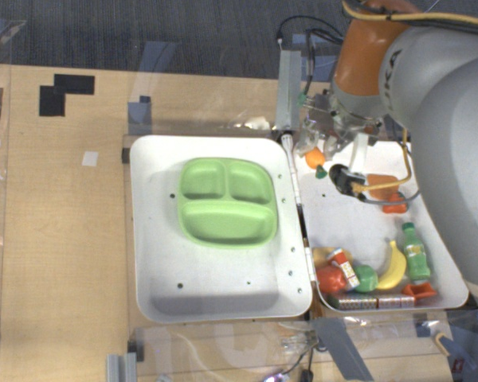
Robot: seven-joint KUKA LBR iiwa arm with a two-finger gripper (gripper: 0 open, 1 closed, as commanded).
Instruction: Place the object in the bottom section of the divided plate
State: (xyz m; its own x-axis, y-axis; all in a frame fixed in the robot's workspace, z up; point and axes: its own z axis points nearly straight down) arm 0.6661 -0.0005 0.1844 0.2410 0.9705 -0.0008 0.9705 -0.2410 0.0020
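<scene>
No writing is legible; a glossy green three-section divided plate (226, 201) lies in the left white bin (155, 293); the end effector (328, 143) hovers over the right bin's (446, 293) far-left corner, beside a small orange object (314, 157); its grip cannot be told

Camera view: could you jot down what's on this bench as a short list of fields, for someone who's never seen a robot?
left bin: holds a green divided plate, nothing in its sections
right bin: toy food piled at the near end, including a banana, a green bottle and a tomato
arm: grey with orange band, over the right bin's far end
tool: beside a small orange piece; grip unclear
</scene>
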